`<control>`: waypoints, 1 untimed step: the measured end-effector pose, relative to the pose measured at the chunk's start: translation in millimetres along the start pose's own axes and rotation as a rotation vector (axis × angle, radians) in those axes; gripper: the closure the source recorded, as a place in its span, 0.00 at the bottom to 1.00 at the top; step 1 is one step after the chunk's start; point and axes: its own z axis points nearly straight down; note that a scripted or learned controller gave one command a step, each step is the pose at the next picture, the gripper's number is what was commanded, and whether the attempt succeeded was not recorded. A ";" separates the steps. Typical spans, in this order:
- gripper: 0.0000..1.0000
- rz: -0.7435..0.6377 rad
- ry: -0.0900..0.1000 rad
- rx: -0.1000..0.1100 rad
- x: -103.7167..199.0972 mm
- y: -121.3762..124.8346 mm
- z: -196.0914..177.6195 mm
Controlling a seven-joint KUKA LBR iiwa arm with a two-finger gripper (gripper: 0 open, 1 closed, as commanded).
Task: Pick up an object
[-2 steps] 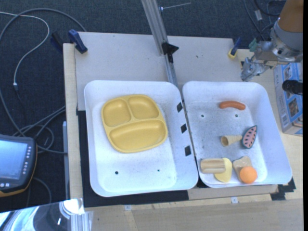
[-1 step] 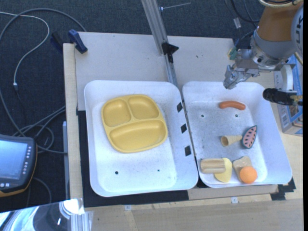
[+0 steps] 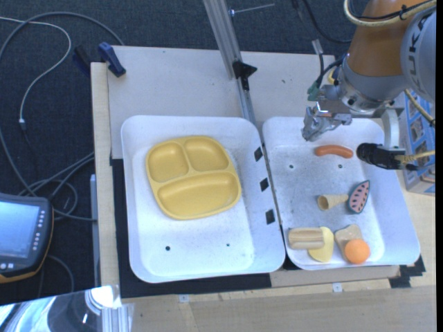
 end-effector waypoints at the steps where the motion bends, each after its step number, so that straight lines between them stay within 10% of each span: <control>1: 1.00 -0.001 0.000 0.001 53.2 -28.0 6.3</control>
